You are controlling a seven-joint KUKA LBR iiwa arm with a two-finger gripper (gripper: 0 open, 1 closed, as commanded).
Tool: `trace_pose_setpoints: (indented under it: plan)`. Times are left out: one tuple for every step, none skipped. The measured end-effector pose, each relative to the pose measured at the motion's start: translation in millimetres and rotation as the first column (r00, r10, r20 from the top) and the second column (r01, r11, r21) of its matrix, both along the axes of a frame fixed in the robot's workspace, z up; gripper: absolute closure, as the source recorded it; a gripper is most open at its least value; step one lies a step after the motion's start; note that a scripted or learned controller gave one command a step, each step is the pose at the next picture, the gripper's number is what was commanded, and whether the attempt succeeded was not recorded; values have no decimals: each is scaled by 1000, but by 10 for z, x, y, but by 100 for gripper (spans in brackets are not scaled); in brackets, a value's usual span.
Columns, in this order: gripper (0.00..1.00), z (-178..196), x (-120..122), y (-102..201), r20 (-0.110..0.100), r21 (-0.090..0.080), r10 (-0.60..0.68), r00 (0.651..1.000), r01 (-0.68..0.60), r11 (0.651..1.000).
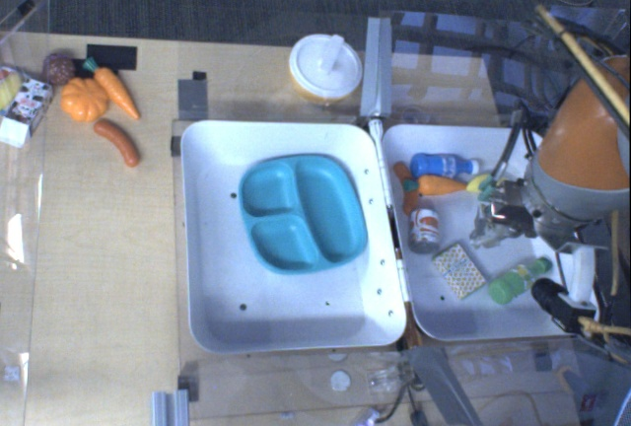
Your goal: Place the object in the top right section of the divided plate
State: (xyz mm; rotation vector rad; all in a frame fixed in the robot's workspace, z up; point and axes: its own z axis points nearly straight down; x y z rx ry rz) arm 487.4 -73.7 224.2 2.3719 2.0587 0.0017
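A blue divided plate [301, 212] lies in the left bin [212, 296], with nothing in its three sections. The right bin [463, 320] holds a blue bottle [444, 165], an orange carrot-shaped toy [441, 185], a small can [425, 225], a checkered pad [459, 269] and a green bottle [518, 281]. My gripper [498, 219] hangs low over the right bin's middle, just right of the can and above the checkered pad. A small yellow item [480, 183] lies just above it.
A white lidded cup [325, 67] stands behind the bins. On the bench at far left lie a toy pumpkin [83, 100], a carrot [118, 91] and a sausage [117, 142]. A metal divider [375, 69] runs between the bins.
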Motion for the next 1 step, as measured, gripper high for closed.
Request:
trace_pose_setpoints:
  plan:
    - [100,107,59,693,0,0,164,986,-164,986]
